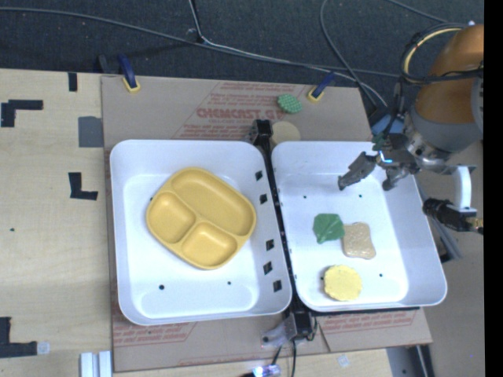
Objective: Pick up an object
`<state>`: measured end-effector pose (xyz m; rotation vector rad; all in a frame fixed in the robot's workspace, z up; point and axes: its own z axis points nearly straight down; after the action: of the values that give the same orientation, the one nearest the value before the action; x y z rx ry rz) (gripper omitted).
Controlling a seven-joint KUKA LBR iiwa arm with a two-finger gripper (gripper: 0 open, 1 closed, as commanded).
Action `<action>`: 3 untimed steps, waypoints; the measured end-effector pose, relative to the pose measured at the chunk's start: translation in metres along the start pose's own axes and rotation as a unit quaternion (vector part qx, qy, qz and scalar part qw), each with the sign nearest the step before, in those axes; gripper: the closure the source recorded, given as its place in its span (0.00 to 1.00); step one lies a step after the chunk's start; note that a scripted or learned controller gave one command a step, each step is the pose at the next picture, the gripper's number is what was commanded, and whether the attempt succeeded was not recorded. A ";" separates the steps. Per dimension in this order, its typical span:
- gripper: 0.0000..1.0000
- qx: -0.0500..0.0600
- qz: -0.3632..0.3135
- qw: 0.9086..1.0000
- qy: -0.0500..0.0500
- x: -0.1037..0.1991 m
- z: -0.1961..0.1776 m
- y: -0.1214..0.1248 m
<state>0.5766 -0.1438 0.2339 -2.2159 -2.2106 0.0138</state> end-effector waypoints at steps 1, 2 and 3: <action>0.00 -0.006 -0.002 1.000 -0.001 0.000 -0.008 0.002; 0.00 -0.004 -0.002 1.000 -0.001 0.003 0.057 -0.001; 0.00 -0.004 -0.002 1.000 -0.001 0.014 0.110 -0.002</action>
<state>0.5726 -0.1298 0.1239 -2.2175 -2.2195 0.0056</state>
